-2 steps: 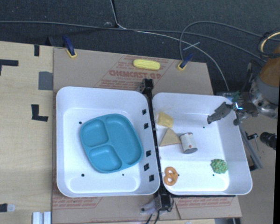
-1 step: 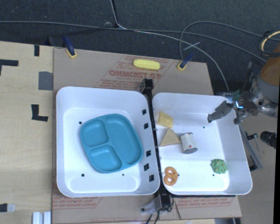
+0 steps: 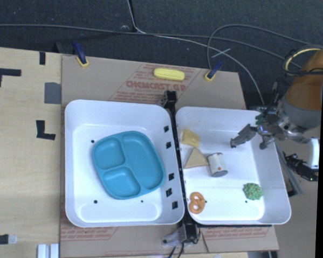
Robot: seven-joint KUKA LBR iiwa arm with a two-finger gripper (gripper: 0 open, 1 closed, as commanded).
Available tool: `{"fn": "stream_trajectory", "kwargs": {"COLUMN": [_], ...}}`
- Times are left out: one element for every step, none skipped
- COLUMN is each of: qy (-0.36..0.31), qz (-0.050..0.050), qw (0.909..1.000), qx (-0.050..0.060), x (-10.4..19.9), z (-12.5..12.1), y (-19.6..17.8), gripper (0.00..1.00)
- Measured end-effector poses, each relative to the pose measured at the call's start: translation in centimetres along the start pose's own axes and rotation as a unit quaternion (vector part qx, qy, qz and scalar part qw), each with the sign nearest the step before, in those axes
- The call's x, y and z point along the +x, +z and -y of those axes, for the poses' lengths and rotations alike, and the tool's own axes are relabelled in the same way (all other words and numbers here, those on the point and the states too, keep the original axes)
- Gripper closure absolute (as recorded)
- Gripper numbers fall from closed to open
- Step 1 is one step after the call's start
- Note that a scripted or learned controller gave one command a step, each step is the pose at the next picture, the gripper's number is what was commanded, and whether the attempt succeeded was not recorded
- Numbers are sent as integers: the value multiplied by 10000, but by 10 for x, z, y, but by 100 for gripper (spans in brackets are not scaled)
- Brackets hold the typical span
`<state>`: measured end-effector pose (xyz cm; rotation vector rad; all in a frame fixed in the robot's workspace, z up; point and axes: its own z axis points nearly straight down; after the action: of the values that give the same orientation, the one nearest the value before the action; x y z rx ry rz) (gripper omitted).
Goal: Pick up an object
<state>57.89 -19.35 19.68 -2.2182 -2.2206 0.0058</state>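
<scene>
Right bin (image 3: 265, 209): shallow, white; holds all the loose objects below.
Pretzel (image 3: 196, 202): orange-brown, twisted loop, lying flat in the near-left corner, close to the divider between the bins.
Green piece (image 3: 252, 191): small, knobbly, broccoli-like; lies toward the near-right side, well apart from the pretzel.
Can (image 3: 217, 164): small grey cylinder, on its side, label with a red mark facing up; about mid-bin.
Tan wedge (image 3: 195, 158): flat, pale, triangular; just beside the can on its left, seemingly touching.
Yellow wedge (image 3: 191, 137): cheese-like block, lying just beyond the tan wedge, near the left wall.
</scene>
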Motion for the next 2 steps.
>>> {"fn": "stream_trajectory", "kwargs": {"qy": [1, -4], "qz": [-5, 19], "qw": [10000, 10000], "qx": [8, -39], "x": [0, 0], "z": [6, 5], "y": [63, 114], "gripper": [0, 0]}}
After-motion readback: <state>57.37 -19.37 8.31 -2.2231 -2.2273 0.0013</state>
